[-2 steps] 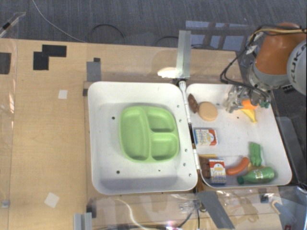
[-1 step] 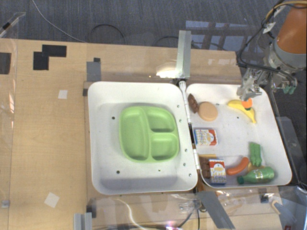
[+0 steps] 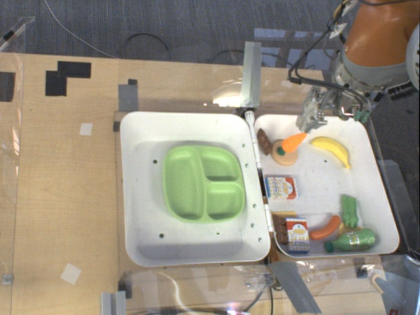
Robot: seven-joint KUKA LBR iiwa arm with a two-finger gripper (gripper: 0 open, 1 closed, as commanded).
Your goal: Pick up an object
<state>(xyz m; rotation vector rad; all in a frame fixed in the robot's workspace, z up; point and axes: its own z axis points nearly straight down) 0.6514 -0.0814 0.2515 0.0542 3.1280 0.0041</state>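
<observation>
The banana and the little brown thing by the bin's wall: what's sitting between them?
In the camera view, the toy carrot lies between the banana and the brown thing, its green end on a small tan disc.

The desk point(image 3: 59, 195) is light wood, and 2 white bins sit on it side by side, touching in the middle. The left bin point(image 3: 141, 189) is the bigger one and the right bin point(image 3: 371, 176) is smaller. Black squares point(image 3: 67, 76) and small pale squares point(image 3: 86, 129) also lie on the desk.
</observation>
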